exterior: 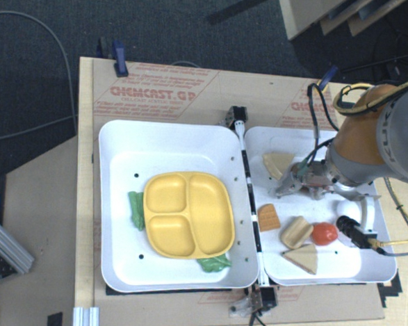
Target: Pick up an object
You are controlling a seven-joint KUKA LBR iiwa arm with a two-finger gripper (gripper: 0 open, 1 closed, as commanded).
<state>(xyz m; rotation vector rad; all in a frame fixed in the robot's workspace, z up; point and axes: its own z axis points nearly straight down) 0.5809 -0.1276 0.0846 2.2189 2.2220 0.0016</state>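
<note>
My gripper (pixel 294 182) hangs low over the upper middle of the right bin (pixel 363 271), at the end of the grey arm with its orange band. Just to its upper left lies a pale tan wedge (pixel 276 164), close to the gripper or touching it. Below the gripper sit an orange square cracker (pixel 268 217), a tan bread roll (pixel 296 231), a red tomato (pixel 325 234) and a tan triangular slice (pixel 303 258). None of these shows as being held.
The left bin (pixel 121 153) holds a yellow divided plate (pixel 188 214), with a green piece (pixel 137 208) sticking out at its left edge and another green piece (pixel 214 263) at its lower right. A raised rim runs between the two bins.
</note>
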